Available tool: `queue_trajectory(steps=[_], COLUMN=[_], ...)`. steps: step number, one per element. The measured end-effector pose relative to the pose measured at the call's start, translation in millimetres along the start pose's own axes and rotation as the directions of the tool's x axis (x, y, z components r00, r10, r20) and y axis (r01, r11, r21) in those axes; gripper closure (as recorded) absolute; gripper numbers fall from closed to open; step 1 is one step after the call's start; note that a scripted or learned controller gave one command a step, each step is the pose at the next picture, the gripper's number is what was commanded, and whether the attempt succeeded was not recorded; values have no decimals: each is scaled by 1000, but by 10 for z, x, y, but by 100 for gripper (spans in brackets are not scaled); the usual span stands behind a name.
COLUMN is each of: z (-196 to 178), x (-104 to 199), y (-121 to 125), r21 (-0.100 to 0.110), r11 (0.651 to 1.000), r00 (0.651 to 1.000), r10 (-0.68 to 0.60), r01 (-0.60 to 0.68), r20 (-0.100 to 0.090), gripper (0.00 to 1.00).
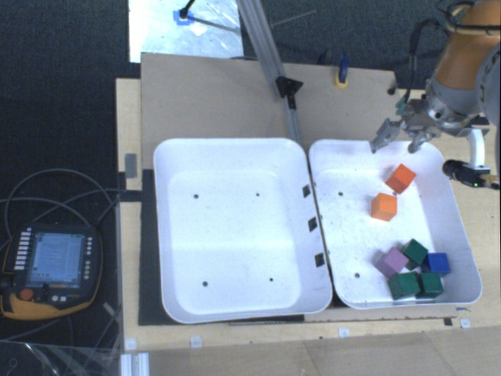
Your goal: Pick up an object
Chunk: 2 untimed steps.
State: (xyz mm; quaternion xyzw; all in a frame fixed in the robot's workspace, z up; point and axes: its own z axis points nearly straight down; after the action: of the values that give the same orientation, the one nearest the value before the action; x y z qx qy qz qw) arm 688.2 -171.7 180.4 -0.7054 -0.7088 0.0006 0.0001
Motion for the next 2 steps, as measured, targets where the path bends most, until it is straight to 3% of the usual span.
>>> queue_trajectory(steps=[2], z=[915], x=[27], y=[-46], r21=[-1], r11=[1000], r00=[1000], r10=[-1], r01=[1], r20=[0], gripper=[0])
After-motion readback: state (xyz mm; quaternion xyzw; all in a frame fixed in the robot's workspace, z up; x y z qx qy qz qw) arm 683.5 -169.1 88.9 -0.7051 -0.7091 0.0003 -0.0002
